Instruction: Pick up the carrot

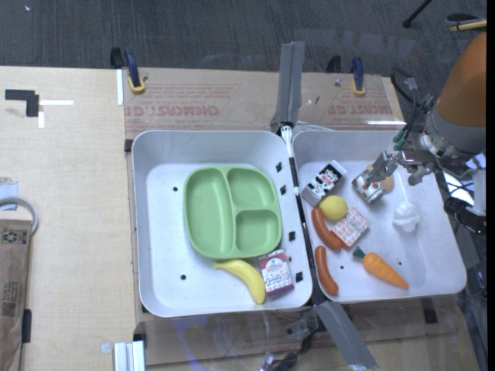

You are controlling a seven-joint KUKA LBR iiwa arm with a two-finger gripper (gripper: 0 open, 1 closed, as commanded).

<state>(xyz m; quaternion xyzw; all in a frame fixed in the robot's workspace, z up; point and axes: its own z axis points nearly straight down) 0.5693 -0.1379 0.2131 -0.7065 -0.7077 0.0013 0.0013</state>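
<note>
Carrot (384, 270) beside sausages (326, 270), lemon (333, 207) behind, hand (384, 168) above can (370, 185), finger state unclear

In the right bin (433, 284), the carrot (384, 270) lies near the front wall with bare floor to its right and behind it, toward the white cup (405, 216). To its left the way is crowded: a pink packet (352, 226) just beside its green top, two sausages (326, 229) beyond, and a lemon (333, 207) behind those. The arm (464, 99) overhangs the bin's far right corner. Approach from above the carrot is clear.
</note>
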